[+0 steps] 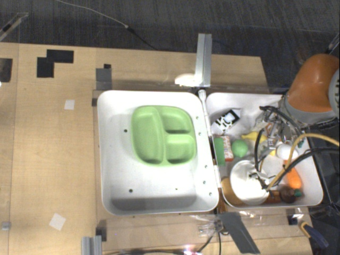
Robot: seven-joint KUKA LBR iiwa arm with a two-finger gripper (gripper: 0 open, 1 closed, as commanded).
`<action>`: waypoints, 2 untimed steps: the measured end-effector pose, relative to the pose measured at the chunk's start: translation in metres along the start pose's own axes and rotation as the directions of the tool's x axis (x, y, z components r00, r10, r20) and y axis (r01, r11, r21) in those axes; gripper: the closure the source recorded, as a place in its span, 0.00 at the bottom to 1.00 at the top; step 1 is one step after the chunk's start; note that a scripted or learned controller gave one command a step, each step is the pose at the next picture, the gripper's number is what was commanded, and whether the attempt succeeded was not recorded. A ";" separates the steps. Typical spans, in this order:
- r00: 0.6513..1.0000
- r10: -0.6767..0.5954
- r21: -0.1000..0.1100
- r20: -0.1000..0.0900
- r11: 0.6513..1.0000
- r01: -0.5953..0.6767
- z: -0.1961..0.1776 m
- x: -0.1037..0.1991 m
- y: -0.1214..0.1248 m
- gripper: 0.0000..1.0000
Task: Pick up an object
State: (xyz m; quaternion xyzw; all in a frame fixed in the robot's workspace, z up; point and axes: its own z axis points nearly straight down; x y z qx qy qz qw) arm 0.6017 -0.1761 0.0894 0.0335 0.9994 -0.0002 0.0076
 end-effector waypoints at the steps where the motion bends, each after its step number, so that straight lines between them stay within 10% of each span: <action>1: 0.981 0.183 0.017 0.064 0.983 -0.184 -0.012 0.065 0.037 0.00; 2: 0.964 0.255 0.014 0.076 0.966 -0.256 -0.014 0.072 0.035 0.00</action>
